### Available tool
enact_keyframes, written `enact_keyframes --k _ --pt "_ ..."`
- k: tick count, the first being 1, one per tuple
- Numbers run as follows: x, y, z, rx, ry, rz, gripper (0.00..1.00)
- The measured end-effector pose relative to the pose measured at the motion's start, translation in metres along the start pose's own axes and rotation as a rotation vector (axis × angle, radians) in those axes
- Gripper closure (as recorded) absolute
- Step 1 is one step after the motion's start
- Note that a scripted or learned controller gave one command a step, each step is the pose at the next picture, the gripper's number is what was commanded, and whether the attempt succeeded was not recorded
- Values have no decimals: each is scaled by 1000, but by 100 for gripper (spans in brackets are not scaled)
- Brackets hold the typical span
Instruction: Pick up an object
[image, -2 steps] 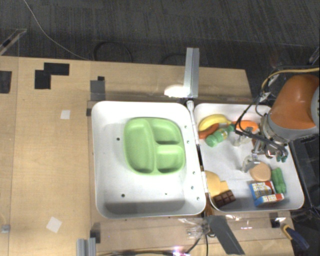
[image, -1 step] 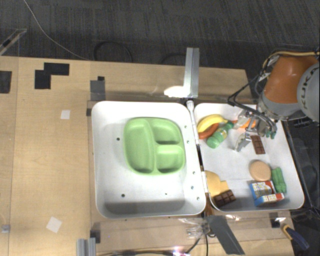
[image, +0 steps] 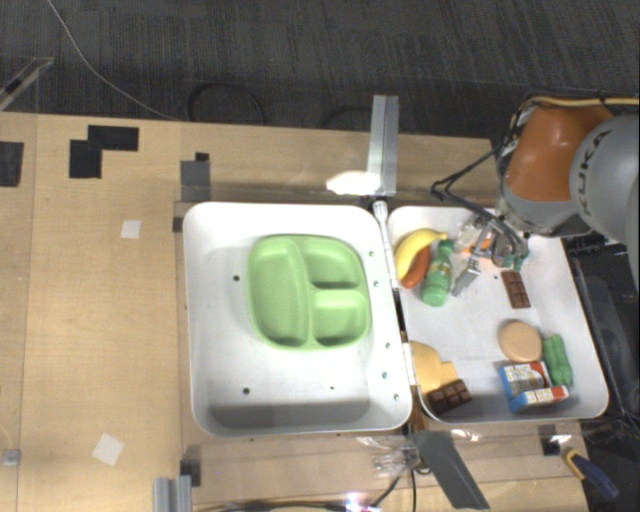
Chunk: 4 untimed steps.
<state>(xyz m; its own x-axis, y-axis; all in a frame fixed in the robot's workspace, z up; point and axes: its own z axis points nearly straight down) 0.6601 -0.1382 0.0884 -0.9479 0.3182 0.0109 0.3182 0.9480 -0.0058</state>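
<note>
Arm: the grey arm with its orange band (image: 545, 150) is reaching in over the far right corner of the right bin (image: 592, 340), standing higher than anything else here.
Gripper: the gripper (image: 482, 255) is hanging low over the far half of that bin, tipped toward the bin's left wall.
Grip: from where I am standing I cannot tell whether it is clasping anything; nothing is showing plainly inside it.
Green bottle: the green bottle (image: 437, 282) is lying just beside the gripper, on its left, and whether the two are touching I cannot tell.
Banana: the banana (image: 413, 246) is lying by the far left corner of the right bin, with a red piece (image: 417, 266) pressing against its near side.
Brown bar: a brown bar (image: 516, 291) is sitting just on the near side of the gripper, toward the right wall.
Round bun: a tan round bun (image: 520, 341) is resting in the near half of the bin.
Right-edge things: a small green packet (image: 556, 361) and a blue and red box (image: 532, 386) are lying by the near right corner, next to each other.
Near left corner: a yellow wedge (image: 428, 364) is lying there with a dark chocolate block (image: 448, 397) touching it.
Left bin: the left bin (image: 205, 330) is carrying a green divided plate (image: 305, 292) around its middle, well apart from the gripper.
</note>
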Motion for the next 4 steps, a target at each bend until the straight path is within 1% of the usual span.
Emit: enact_keyframes --k 1,2,3,4 --pt "16 -40 1 -8 -18 93 0" --pt "6 -4 0 1 -1 151 0" --pt "11 18 1 -2 -13 145 0" --pt "115 11 -1 -10 -24 133 0"
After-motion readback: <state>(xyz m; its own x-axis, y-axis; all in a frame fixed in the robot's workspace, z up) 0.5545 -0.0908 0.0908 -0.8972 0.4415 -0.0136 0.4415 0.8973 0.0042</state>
